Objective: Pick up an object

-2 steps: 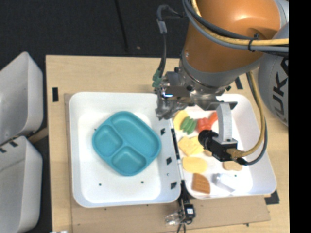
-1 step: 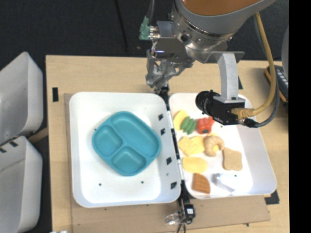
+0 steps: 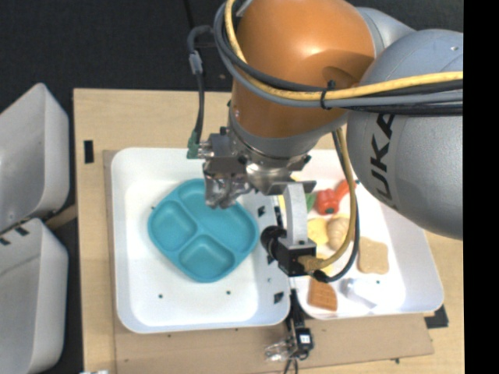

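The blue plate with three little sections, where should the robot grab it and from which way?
Probably by its raised rim. The blue plate lies flat in the left bin, too wide to pinch across, so one finger should go inside a section and one outside. Coming straight down on the near edge looks easiest. The gripper is at its far edge.

Arm (image 3: 312,92) hid much of right bin (image 3: 405,287) & food; tool (image 3: 221,197) fingers too blurred to read.

Two white bins (image 3: 129,287) side by side, wooden bench (image 3: 90,115)
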Tool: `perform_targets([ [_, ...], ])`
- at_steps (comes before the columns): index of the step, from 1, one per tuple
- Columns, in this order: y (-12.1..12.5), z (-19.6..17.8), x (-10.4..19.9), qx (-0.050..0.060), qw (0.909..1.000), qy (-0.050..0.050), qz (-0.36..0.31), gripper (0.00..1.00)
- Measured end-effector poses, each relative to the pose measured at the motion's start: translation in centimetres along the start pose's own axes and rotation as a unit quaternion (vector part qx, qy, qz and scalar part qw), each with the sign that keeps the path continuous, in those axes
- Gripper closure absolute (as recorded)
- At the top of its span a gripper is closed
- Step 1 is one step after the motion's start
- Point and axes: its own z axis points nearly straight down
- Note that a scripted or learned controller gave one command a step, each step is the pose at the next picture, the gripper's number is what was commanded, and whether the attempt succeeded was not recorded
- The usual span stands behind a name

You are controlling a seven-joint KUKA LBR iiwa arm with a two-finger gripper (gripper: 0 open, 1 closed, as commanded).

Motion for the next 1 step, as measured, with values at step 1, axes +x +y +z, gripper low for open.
perform_targets([
  [1, 0.20, -1.93, 0.00, -0.008, 1.0000, 0.003, -0.003, 1.00],
])
